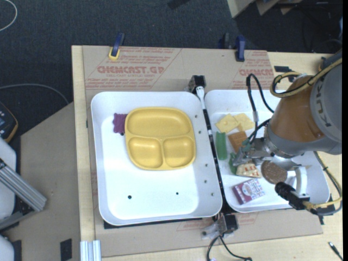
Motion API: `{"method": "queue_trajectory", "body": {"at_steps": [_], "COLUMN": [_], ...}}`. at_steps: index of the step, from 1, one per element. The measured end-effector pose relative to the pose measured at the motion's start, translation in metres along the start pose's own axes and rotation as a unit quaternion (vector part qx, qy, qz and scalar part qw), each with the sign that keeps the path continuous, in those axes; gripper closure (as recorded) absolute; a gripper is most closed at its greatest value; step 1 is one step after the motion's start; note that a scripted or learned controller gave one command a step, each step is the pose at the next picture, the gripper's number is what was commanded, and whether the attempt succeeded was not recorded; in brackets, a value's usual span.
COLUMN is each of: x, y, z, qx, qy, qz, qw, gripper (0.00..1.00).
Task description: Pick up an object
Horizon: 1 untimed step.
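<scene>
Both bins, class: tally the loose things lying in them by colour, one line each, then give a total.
Yellow: 3 (divided plate, two cheese-like wedges)
Purple: 1 (small piece)
Green: 1 (stick)
Brown: 2 (block, round disc)
Dark red: 1 (packet)
Total: 8

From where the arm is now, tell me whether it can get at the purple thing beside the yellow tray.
Probably yes: the purple thing lies uncovered in the left bin, touching the yellow tray. The arm must cross over.
</scene>
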State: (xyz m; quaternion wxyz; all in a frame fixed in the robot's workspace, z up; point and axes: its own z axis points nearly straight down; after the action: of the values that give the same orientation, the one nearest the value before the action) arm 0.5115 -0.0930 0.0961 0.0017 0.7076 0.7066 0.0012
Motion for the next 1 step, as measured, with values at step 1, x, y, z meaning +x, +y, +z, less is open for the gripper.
{"method": "queue_trajectory", "body": {"at_steps": [1], "x": [-0.0020], "y": [0.0076], "z": [-0.0447], "qx": [-0.001], "qy": [-0.001], "qz": [-0.001], "qw": [1.0000], "gripper": [1.00]}}
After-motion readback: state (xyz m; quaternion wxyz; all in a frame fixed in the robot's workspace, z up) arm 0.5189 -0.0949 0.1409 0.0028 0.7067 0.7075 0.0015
